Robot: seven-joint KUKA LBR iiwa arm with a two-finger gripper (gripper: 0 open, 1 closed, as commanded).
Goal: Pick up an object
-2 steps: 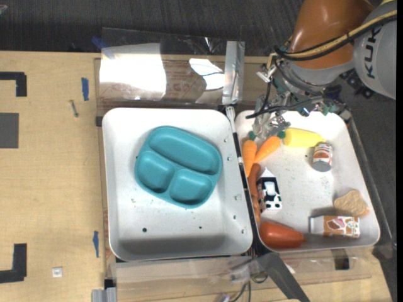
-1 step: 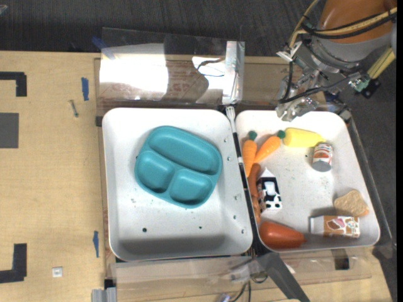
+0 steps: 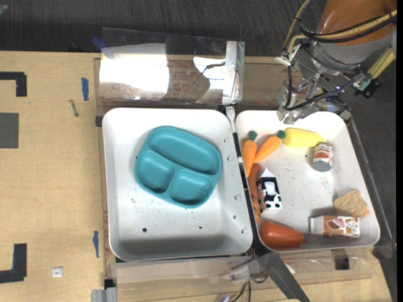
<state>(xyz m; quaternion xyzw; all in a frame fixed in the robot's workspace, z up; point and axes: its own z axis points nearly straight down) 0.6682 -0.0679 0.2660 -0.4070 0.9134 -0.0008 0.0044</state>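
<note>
Hanging over the back edge of the right bin (image 3: 362,168) is my gripper (image 3: 301,106), at the end of the grey arm with its orange band. Just below it in the bin lies a yellow fruit-shaped toy (image 3: 302,137). Left of that lie two orange carrots (image 3: 267,146) (image 3: 250,153). A small can (image 3: 322,156) lies right of the yellow toy. Nothing shows in the gripper's grasp.
The right bin also holds a black-and-white cow-patterned item (image 3: 271,194), a red pepper-like toy (image 3: 281,233), a tan cookie shape (image 3: 351,202) and a small carton (image 3: 335,226). A teal divided plate (image 3: 178,165) sits in the left bin (image 3: 126,231). A clear plastic sheet (image 3: 164,74) lies behind the bins.
</note>
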